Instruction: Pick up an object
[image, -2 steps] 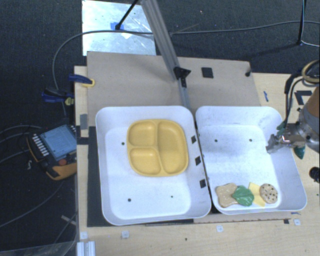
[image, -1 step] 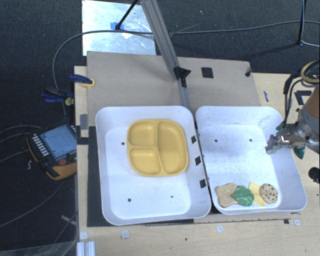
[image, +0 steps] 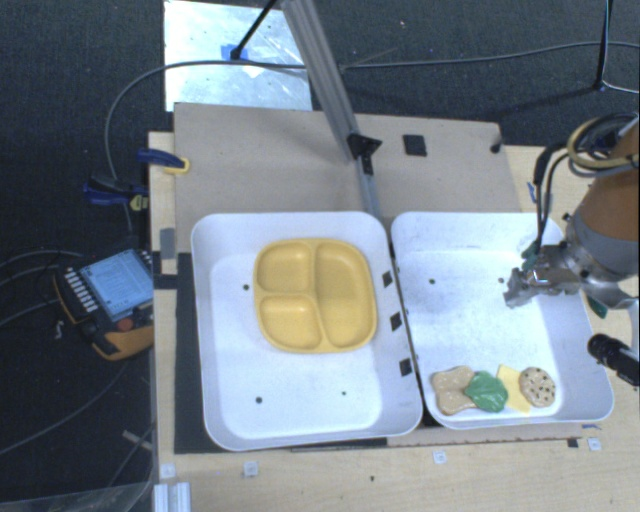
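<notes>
A cookie (image: 538, 385), cheese slice (image: 511, 382), green leaf (image: 487, 391) and tan biscuit (image: 452, 389) huddle against the right bin's (image: 470, 240) near wall, below the gripper (image: 522, 286), which hangs apparently empty, its grip unreadable, probably poised to choose one.

Place: you are looking at a robotics lab test cell.
Landmark: two white bins (image: 300, 420) on a cardboard-topped bench (image: 280, 150).
Left of the bins: a handheld control pendant (image: 108, 300) on dark carpet, with clamps (image: 150, 165) and loose cables (image: 130, 90).
Behind the bins: a slanted metal camera pole (image: 330, 85).
Right of the bins: the cabled arm (image: 605, 215).
</notes>
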